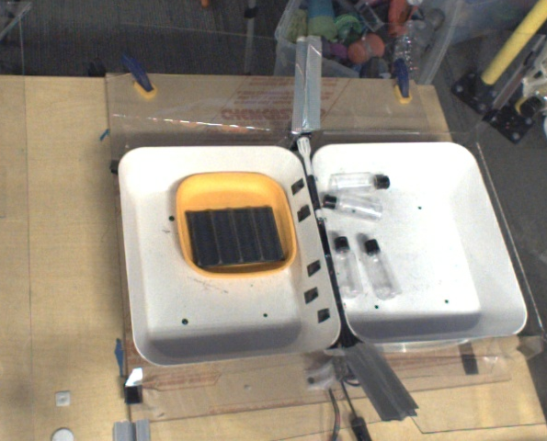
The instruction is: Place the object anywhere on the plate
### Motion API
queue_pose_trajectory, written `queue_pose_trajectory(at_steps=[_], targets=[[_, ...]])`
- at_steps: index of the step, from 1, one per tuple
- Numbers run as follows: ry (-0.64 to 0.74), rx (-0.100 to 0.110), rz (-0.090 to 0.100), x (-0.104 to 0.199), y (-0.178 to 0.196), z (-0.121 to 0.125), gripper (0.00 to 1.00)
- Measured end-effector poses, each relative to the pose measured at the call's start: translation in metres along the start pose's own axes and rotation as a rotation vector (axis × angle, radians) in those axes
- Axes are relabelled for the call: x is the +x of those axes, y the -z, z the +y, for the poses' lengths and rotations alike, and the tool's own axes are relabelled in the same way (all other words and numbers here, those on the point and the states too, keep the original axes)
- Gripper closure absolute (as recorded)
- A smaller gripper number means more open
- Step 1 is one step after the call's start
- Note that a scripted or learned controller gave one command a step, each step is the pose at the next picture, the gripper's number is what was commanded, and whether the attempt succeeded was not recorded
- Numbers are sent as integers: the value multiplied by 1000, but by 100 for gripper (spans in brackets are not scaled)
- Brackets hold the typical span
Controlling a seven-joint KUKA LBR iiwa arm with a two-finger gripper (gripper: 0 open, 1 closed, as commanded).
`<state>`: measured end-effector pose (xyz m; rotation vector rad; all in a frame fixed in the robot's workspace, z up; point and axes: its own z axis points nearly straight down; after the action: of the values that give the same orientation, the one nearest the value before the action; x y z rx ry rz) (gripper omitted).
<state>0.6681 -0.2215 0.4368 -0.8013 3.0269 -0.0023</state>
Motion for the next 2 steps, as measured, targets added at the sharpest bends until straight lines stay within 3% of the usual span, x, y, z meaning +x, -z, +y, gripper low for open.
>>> queue_pose_trajectory(at_steps=[2], targets=[[745, -3, -1, 0, -1, 0, 100]])
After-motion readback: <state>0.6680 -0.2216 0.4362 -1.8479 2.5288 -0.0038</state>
